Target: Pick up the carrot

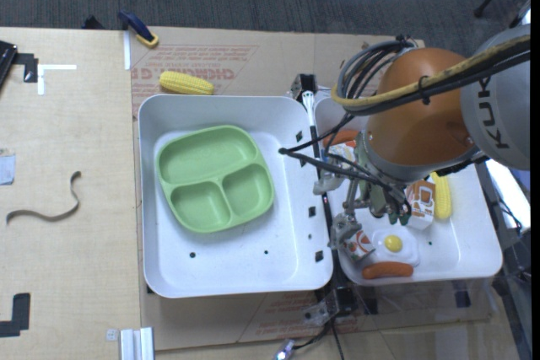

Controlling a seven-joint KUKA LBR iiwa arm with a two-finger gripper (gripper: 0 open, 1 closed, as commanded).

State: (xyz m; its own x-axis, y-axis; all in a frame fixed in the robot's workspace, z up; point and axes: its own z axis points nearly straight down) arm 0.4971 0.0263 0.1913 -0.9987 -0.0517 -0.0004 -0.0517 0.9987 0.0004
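Observation:
An orange-red, elongated piece (388,270), which looks like the carrot, lies near the front wall of the right bin (472,261). An orange sliver (339,136) of something else peeks out from under the arm at the bin's back left. My gripper (346,228) hangs low over the left side of the right bin, up and to the left of the orange-red piece and apart from it. The arm's orange band (418,110) and its cables hide much of the bin's middle.
A fried egg (392,244), a small red-and-white piece (363,242), a printed carton (420,202) and a corn cob (441,195) crowd the right bin. The left bin (169,265) holds a green divided plate (215,177). Another corn cob (186,82) lies on the bench behind.

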